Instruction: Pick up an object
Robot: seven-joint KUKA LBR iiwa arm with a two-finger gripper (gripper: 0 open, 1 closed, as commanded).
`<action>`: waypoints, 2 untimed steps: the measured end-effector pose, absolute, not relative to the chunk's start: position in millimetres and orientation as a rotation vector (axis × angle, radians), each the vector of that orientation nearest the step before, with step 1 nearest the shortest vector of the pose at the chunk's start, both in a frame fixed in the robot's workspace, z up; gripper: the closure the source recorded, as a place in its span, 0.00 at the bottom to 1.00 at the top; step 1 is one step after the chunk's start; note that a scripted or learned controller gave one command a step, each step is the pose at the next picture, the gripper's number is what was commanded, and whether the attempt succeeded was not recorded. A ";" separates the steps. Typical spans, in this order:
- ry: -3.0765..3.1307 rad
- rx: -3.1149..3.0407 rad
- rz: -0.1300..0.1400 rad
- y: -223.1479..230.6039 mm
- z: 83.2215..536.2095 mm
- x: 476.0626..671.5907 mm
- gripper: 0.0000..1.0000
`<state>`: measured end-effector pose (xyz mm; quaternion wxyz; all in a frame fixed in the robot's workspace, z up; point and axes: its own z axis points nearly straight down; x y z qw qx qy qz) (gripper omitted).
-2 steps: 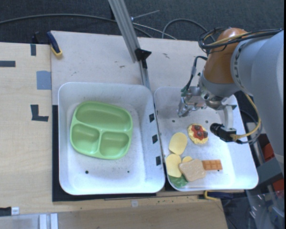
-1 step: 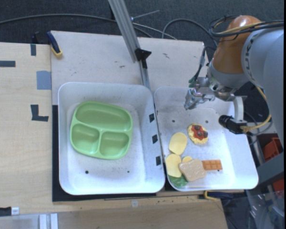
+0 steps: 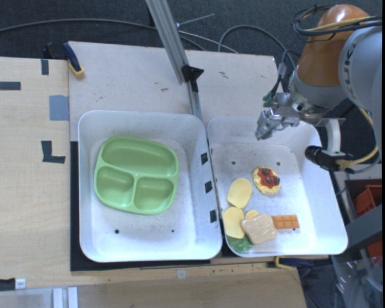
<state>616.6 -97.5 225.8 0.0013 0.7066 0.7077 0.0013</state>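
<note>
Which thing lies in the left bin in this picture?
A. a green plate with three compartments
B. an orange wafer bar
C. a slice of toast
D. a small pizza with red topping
A. The green plate with three compartments lies alone in the left bin, while the small pizza, the orange wafer bar and the slice of toast all lie in the right bin.

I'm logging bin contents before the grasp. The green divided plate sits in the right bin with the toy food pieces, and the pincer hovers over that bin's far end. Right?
Not quite. The camera view shows the green divided plate alone in the left bin. The toy food pieces lie in the right bin, and the pincer hovers over that bin's far end.
</note>
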 end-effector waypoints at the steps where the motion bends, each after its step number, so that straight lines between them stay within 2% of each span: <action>1: 2.221 2.217 0.004 -99.9 269.9 622.2 1.00; 2: 2.228 2.217 -0.001 -56.1 268.2 613.1 1.00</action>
